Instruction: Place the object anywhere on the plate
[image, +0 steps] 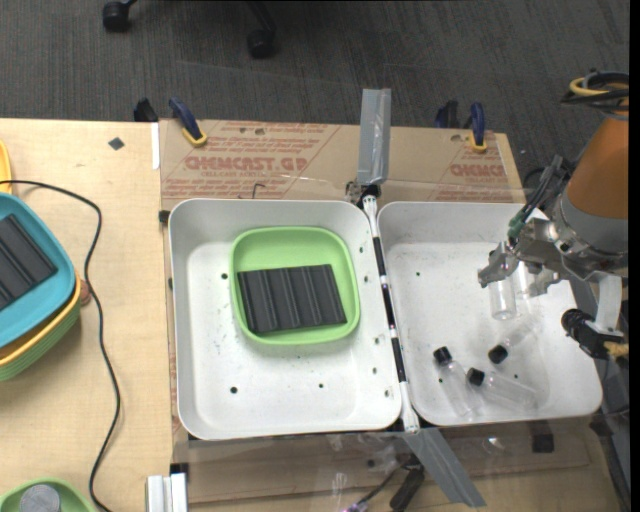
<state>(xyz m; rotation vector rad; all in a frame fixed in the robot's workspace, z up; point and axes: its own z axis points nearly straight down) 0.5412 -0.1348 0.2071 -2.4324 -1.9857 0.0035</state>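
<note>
Altogether, three clear bottles (478, 385) lie loose; one green plate (294, 291) waits.

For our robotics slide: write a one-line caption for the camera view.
Gripper holds a clear vial above the right bin; green plate waits in the left bin.

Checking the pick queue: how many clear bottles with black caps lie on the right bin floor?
3 black-capped clear bottles, clustered toward the right bin's near edge. Another clear bottle sits upright at the gripper; more may be hidden under the arm.
</note>
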